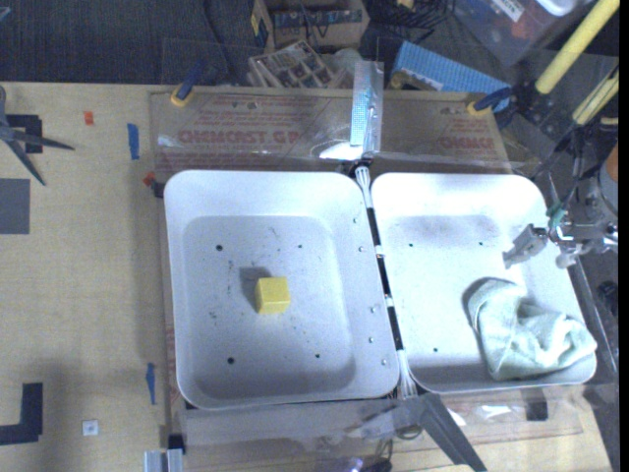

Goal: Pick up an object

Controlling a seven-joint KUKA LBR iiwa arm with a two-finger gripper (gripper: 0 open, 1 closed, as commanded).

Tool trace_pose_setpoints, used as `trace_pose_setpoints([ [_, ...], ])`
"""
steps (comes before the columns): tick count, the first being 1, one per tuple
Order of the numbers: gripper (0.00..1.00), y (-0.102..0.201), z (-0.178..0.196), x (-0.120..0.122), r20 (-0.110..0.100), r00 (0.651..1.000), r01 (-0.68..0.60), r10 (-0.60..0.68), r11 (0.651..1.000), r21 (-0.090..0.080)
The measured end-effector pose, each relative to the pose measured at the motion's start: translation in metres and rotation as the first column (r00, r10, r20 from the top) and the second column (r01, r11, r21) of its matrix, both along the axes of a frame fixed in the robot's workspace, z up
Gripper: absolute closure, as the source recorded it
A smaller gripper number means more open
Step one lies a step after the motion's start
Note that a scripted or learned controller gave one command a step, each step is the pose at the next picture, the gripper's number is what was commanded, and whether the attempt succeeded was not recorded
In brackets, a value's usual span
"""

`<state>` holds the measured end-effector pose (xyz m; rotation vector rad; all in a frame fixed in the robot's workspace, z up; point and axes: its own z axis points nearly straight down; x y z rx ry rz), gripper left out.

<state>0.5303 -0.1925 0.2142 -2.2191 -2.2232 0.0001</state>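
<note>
Partly cut off at right, the claw [543,245] hangs above the cloth [526,334], its grip unreadable.

Left bin [197,205]: yellow block [273,295] stands alone, open all round. Right bin [442,190]: crumpled cloth [526,330] blocks near-right corner.

Robotics lab: taped bench [79,264], tangled cables [231,13], clamps [184,91].
</note>
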Motion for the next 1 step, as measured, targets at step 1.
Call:
trace_pose_setpoints([
  [1,1.0,-0.0021,0.0106,0.0004,0.004,1.0,0.003,-0.003,1.0,-0.002],
])
